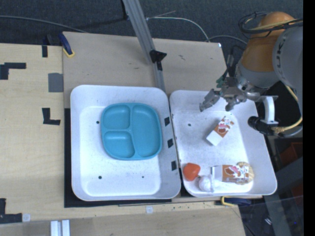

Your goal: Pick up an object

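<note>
1. The grey arm [290, 48] reaches in from the right, its orange band [263, 53] showing above the wrist.
2. The wrist tilts down and leftward over the far edge of the right bin [187, 132].
3. The gripper [219, 102] hangs just above that edge, its two fingers apparently spread apart, with nothing between them.

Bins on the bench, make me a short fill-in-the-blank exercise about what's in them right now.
1. The blue divided plate lies in the ____ bin.
2. The gripper hovers over the ____ bin.
3. The orange ball sits near that bin's ____ edge.
4. The small carton lies ____ from the gripper.

Missing words: left; right; front; apart
</note>
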Robot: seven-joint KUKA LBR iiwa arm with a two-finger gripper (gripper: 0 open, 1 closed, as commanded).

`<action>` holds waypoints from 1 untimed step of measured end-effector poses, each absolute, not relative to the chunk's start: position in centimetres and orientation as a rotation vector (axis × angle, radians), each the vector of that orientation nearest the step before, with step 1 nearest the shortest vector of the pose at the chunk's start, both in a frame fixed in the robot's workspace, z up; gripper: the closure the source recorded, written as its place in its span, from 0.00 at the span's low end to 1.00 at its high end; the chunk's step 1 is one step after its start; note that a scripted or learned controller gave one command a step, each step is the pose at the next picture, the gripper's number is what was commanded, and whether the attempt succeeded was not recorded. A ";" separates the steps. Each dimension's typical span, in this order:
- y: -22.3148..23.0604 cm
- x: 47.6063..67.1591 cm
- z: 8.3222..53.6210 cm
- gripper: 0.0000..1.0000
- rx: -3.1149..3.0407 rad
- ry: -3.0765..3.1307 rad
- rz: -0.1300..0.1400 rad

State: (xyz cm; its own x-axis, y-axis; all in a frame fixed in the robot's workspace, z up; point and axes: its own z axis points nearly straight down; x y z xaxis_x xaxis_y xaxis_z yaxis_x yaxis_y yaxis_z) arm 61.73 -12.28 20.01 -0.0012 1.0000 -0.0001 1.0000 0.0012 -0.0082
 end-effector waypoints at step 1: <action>-11.7 62.4 14.1 0.00 -2.215 -2.220 0.009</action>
